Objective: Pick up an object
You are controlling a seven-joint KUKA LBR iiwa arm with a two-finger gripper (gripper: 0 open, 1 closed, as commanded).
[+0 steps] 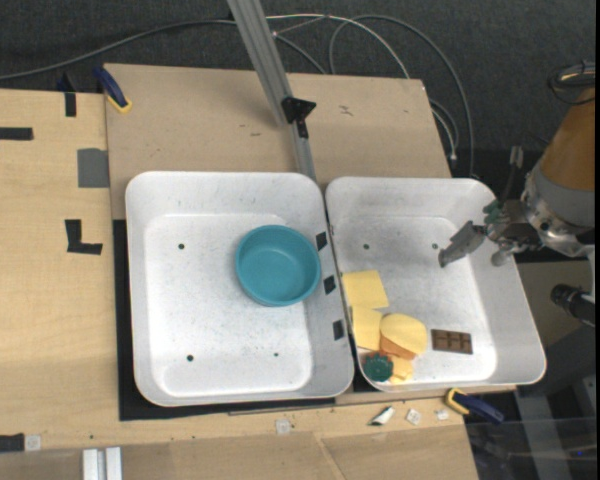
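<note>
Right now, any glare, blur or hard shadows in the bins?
Camera view: light is even and soft, with no glare on the white bins; the teal bowl throws only a faint shadow; the gripper looks slightly soft; the yellow pieces and brown block read sharp.

Teal bowl (277, 265) in left bin (160, 208); hand (477, 248) over right bin (510, 318).

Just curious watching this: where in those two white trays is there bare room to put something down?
Left bin: bare floor all around the teal bowl, widest toward its left wall. Right bin: the far half is bare, up to the tool. Its near left corner is crowded with yellow pieces; the brown block lies beside them.
</note>
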